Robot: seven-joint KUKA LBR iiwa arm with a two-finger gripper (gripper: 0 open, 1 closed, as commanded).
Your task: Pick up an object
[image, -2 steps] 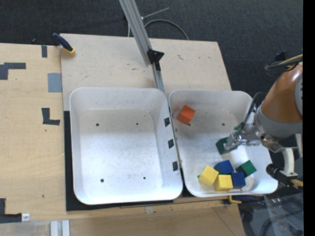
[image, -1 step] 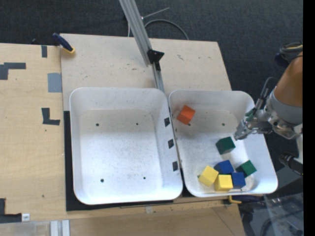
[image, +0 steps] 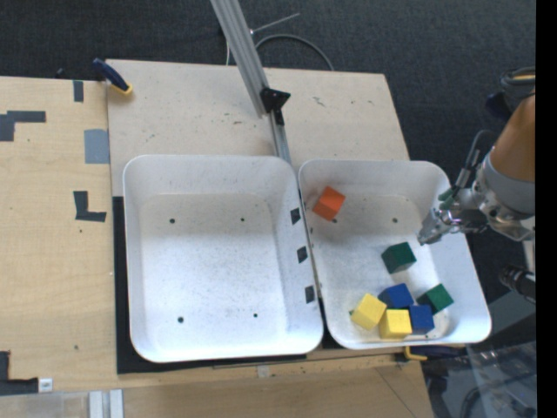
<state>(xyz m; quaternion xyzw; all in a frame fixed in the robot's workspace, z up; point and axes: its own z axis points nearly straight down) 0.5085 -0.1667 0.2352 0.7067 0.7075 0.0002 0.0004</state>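
Yellow cubes below tool

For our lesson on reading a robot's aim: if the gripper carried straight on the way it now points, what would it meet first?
The gripper points down-left into the right bin. Probably bare bin floor first, just short of the dark green block; depth is unclear from above.
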